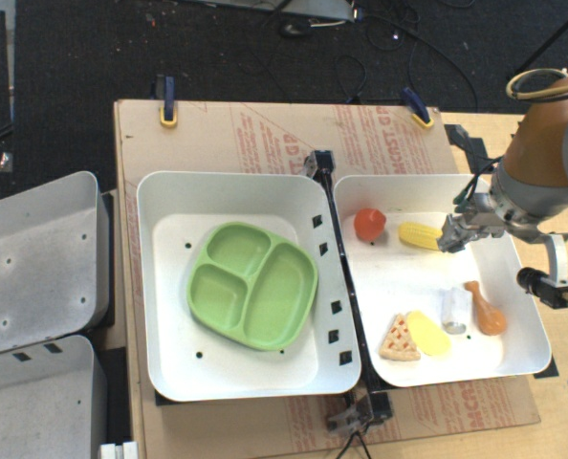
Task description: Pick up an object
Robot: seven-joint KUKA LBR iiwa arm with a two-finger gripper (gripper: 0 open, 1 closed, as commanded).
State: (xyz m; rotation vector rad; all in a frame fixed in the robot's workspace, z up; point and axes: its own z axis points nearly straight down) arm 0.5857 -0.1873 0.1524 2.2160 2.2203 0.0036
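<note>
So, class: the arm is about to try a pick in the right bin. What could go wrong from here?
1. The gripper sits at the end of the yellow corn, so an off-centre grasp might let it slip or roll.
2. The corn lies near the red tomato, which could get nudged away.

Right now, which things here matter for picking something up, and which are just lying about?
For the job:
claw, at the corn's right end
corn
tomato
drumstick
pizza slice
yellow piece
clear cup
right bin

Lying about:
green tray in the left bin
clamps on the board's far edge
</note>
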